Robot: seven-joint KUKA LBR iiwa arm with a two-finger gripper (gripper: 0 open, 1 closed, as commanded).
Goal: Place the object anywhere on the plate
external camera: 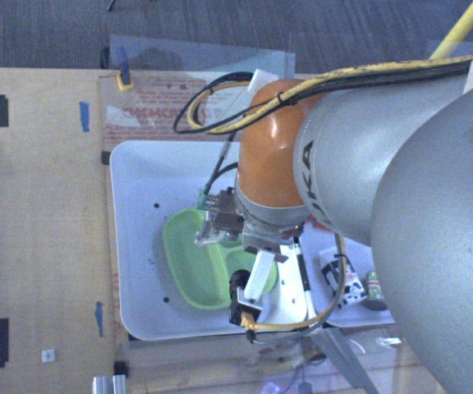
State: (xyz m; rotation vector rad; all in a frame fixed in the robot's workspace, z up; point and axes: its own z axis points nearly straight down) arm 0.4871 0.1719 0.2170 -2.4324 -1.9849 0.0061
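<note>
Where carpet ends, wooden bench (39, 245) bears bin (138, 179).

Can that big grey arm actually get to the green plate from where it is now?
Probably yes. The gripper hangs right over the green plate in the white bin, and nothing visible lies between them.

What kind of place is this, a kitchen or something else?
Probably a robotics lab, not a kitchen: a large grey arm trailing cables reaches over a white bin holding a green plate, on a taped-up bench.
</note>
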